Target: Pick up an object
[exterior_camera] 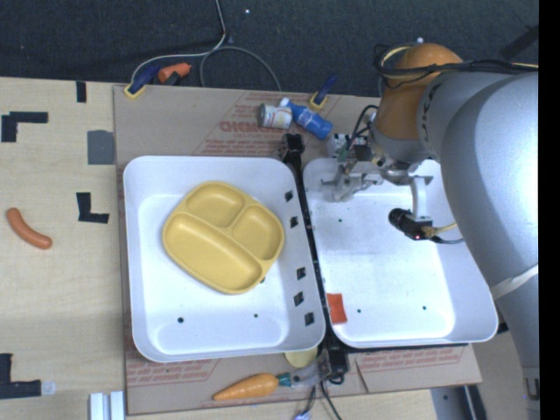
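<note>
fingers [350, 182] hover at the far edge of the right bin [394, 322], open or closed i cannot tell, while the yellow divided plate [223, 234] lies in the left bin [149, 322], likely light, stiff, slippery, best pinched at its raised rim.

A: Can you read the gripper [350, 182]?
B: No, it is small and blurred against the right bin [385, 322].
A: And the arm [490, 173]?
B: Cut off by the right edge.
</note>
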`<state>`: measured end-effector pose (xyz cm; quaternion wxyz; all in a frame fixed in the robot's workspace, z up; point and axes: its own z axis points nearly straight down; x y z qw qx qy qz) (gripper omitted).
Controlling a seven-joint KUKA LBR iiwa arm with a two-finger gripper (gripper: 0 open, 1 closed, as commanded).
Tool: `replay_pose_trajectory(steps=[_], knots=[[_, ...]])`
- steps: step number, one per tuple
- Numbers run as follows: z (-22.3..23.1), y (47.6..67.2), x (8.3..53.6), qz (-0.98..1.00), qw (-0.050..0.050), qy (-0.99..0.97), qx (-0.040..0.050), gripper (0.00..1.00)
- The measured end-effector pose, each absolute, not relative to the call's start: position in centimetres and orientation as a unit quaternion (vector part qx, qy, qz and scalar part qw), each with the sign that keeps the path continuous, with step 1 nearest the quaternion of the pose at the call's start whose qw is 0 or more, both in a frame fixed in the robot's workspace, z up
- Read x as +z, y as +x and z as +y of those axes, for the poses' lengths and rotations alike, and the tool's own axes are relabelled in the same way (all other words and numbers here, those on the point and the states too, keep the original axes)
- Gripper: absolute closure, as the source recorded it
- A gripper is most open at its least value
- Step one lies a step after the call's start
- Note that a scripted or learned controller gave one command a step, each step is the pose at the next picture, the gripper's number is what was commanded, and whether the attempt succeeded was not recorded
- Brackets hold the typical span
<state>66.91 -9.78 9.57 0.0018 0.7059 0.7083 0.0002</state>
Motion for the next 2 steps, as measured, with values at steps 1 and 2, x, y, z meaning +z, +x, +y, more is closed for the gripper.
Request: replay_pose_trajectory(steps=[1, 2], knots=[[-2.2, 56.0, 18.9, 0.709, -0.002, 0.705, 0.0007, 1.00], [-12.0, 59.3, 19.8, 0.705, 0.002, 0.709, -0.0005, 1.00]])
